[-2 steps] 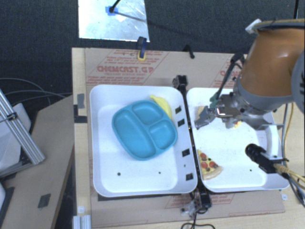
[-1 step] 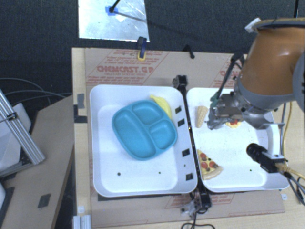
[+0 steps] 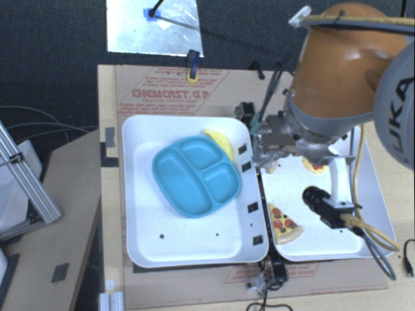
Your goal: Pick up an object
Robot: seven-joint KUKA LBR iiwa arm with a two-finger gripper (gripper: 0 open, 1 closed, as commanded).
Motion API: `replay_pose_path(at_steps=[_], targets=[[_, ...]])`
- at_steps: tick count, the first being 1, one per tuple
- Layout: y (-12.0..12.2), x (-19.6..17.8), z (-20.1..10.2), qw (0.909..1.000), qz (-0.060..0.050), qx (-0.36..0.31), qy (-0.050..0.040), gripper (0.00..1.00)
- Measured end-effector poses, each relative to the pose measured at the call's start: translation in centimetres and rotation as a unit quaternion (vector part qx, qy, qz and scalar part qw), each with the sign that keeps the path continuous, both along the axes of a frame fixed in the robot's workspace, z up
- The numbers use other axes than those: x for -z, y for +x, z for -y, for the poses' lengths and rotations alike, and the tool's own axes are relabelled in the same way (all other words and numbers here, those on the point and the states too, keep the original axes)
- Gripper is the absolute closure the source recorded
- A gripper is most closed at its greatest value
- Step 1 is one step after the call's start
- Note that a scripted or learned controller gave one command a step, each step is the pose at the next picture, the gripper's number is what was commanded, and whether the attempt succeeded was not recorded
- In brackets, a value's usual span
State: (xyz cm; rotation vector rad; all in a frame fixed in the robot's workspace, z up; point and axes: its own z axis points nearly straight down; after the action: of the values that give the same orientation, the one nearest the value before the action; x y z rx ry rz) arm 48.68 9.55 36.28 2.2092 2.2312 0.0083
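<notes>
Left bin: shallow, white. It held a blue divided tray, three compartments, lying flat slightly far of the bin's middle. A yellow banana-shaped item lay at the tray's far right edge, touching it or partly under it.

Right bin: shallow, white, alongside the left bin, its far part covered by the arm. A toy pizza slice lay near the near left corner, close to the wall shared with the left bin. A small red and yellow item lay further back, partly hidden by the arm; its kind could not be told.

Arm: orange band over the right bin's far part. Gripper sat low over the dividing wall between the bins, at the far end, just beside the banana-shaped item. Whether it was spread or closed could not be told.
</notes>
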Motion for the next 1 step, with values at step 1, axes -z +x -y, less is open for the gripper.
replay_pose_path(at_steps=[1], targets=[[-0.03, 1.27, -1.87, 1.0, -0.002, 0.002, -0.0009, 1.0]])
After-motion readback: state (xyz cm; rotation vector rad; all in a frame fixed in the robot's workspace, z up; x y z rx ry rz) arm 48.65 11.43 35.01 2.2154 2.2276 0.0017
